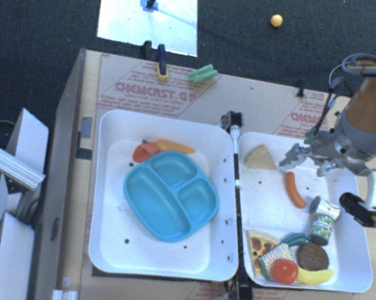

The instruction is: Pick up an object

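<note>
Landmark: the divider, the rim where the two white bins meet.

Gripper: right of the divider, over the far half of the right bin, hanging above the bin floor. Nothing shows between its fingers. Whether they stand wide or narrow I cannot tell; the wrist hides much of them. It sits just above the sausage, so the sausage is the likely target.

Sausage: right of the divider, lying alone on bare floor, slanted. Slim, orange-red, smooth and rounded at both ends. It has free space on both long sides, which probably makes it the easiest pick here.

Wedge: just right of the divider, pale tan, triangular.

Can: further right, small and tilted, with a green label.

Heap at the right bin's near end: pizza slice, tomato, brown cookie, banana, all touching. Crowding probably makes these harder grasps.

Left of the divider: a blue tray with three compartments; a carrot and a red piece lie at its far edge.
</note>
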Robot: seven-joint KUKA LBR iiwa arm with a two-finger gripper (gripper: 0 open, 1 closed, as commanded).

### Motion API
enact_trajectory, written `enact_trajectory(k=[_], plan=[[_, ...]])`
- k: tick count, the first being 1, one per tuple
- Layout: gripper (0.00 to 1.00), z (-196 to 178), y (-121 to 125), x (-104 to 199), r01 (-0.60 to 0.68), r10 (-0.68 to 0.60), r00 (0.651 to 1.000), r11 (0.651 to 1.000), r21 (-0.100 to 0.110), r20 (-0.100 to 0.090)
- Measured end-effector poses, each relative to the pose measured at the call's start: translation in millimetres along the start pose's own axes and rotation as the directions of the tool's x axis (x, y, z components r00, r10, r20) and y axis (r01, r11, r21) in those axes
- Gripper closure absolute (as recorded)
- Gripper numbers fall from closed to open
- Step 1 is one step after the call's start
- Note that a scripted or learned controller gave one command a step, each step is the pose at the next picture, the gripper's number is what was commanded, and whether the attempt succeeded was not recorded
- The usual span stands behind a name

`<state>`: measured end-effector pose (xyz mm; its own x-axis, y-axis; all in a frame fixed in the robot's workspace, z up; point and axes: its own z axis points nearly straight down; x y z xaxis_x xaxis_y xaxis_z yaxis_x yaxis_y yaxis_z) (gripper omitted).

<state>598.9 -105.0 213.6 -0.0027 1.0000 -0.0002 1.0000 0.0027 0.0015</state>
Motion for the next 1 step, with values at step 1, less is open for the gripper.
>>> enact_trajectory(k=[1], plan=[[0.00,58.7,1.8,-47.4,-0.002,0.002,1.000,1.000,0.002,0.001]])
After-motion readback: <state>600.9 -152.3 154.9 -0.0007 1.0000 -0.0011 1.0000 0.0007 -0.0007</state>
